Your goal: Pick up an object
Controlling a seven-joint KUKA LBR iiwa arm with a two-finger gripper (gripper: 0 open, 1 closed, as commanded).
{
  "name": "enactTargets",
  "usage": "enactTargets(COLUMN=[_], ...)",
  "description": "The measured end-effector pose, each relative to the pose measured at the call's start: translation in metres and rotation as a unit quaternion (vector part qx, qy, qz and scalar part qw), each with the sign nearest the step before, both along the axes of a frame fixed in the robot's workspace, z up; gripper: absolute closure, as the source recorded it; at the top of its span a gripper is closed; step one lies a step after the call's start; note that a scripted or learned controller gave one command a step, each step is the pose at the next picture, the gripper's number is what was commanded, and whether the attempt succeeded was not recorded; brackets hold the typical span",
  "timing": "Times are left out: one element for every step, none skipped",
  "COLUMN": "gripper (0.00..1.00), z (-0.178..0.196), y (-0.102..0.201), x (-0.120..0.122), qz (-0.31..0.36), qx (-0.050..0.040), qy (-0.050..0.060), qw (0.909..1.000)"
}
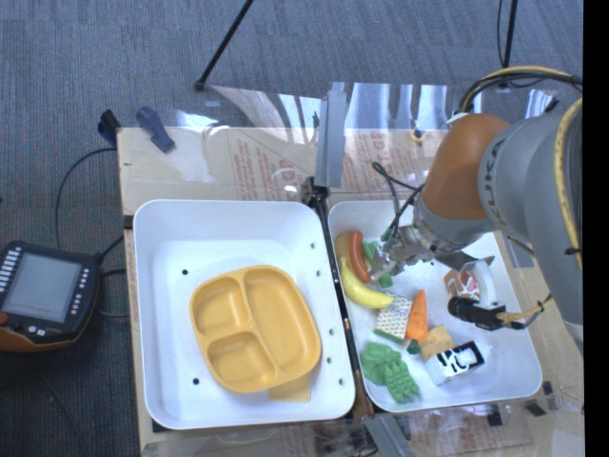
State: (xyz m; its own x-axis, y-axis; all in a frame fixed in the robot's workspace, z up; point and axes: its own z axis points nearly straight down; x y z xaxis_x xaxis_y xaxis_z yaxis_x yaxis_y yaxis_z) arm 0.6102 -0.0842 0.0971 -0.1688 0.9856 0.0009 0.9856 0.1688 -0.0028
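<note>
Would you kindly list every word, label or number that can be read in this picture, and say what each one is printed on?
None can be read.
Red print on the brown board behind the bins: too blurred to read.
Black marks on the small white box in the right bin: too small to read.
Screen of the handheld pendant left of the bench: no legible characters.

A bulky grey robot arm [538, 174] with a glossy orange band above its wrist, black lettering on its rounded casing, and yellow-and-black cables looped over it, tapers to a dark metal gripper [390, 253].
</note>
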Motion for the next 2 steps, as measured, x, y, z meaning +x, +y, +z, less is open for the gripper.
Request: enactTargets(gripper=[1.0, 1.0], z=[0.096, 0.138], y=[0.068, 0.057], x=[0.037, 0.023], qz=[-0.043, -0.057], qx=[0.0011, -0.0001], qy=[-0.006, -0.003], qw=[0.9991, 0.9984])
